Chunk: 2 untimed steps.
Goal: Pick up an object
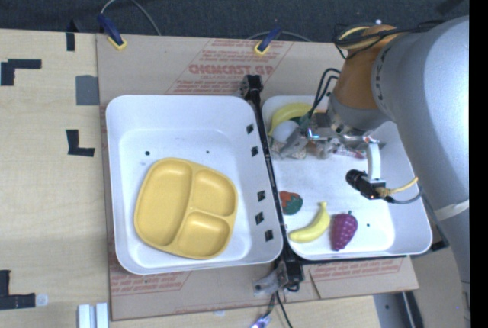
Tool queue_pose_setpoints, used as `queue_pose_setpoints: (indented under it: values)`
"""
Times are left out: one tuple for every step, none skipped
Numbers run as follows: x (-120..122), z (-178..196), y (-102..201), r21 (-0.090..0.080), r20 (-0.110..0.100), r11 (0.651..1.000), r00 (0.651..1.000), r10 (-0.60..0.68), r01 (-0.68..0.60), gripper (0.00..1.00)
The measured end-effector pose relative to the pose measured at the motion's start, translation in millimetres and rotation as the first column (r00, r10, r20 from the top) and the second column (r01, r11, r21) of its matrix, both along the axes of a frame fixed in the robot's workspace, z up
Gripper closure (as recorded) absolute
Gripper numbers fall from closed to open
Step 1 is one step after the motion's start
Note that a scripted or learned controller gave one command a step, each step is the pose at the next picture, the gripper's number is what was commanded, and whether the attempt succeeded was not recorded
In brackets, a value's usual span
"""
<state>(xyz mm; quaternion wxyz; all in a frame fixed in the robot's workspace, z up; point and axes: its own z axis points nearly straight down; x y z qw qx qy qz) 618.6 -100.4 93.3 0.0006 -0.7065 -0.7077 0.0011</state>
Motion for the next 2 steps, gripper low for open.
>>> queue_pose_setpoints:
  values:
    - [31.8,-15.0,-12.2,0.016,-0.084,1.0,0.996,-0.015,0.016,0.0]
    - [32.9,-15.7,-13.1,0.017,-0.087,1.0,0.996,-0.015,0.016,0.0]
